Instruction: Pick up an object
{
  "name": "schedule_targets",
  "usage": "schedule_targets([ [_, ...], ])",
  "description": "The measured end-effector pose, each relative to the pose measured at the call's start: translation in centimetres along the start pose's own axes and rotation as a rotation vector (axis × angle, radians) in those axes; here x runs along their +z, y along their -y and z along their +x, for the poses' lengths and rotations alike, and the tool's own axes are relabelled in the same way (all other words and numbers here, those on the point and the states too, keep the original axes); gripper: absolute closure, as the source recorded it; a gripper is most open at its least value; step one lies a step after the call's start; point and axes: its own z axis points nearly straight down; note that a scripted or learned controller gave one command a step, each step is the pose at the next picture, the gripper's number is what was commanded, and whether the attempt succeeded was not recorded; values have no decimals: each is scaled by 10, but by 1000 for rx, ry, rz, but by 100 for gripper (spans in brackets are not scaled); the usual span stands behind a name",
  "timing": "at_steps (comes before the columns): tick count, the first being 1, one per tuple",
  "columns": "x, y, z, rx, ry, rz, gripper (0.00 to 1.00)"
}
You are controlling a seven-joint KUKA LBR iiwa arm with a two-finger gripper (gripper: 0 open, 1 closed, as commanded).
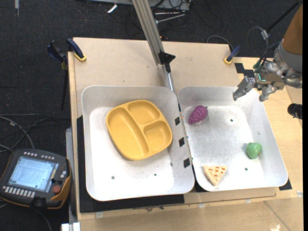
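The gripper hangs over the far right corner of the right bin, just inside its back rim, and its two fingers stand apart with nothing between them. Three small things lie in that bin, and any of them would serve for the task. The purple fruit sits near the bin's left wall, toward the back; from the fingers it lies to the left and a little nearer the camera, and its long axis runs at a slant, pointed end up and to the right. The green fruit lies toward the bin's right wall, almost straight toward the camera from the fingers, round with no clear long axis. The waffle wedge rests near the bin's front rim, left of the green fruit, and is the farthest from the fingers. By my reading the purple fruit and the green fruit are about equally close, and the green one asks only for a straight pull toward the front and a descent. It has open floor on its left and front, but the bin's sloping right wall is near it, which may crowd one finger. The yellow plate lies in the left bin, well apart from all this.
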Motion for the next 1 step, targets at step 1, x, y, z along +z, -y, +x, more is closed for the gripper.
schedule_targets([
  [1,0,0,0,0,0,0,0],
])
